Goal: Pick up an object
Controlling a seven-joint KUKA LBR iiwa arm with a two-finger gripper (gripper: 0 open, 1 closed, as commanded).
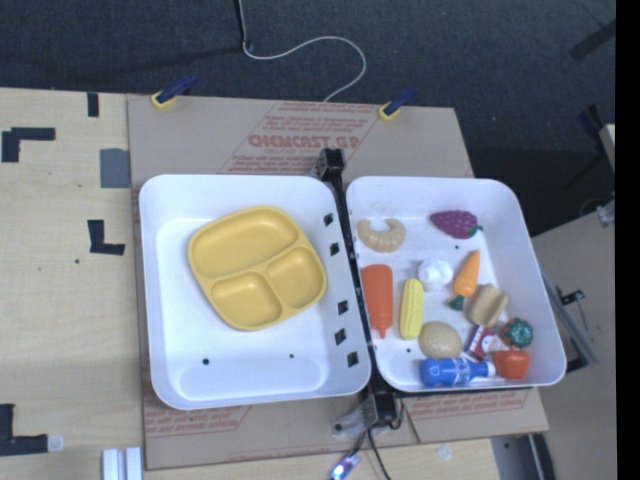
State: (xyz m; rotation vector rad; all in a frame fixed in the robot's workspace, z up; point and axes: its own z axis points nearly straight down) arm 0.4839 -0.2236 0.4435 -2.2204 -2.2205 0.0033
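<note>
On cardboard-topped bench (300, 138), two white bins (240, 378), dark carpet (120, 18) behind, jaws' state untellable.

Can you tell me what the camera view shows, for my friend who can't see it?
Two white bins sit side by side on a bench. The left bin holds a yellow divided plate; the right bin holds toy food, including purple grapes, an orange carrot, yellow corn and a blue bottle.
</note>
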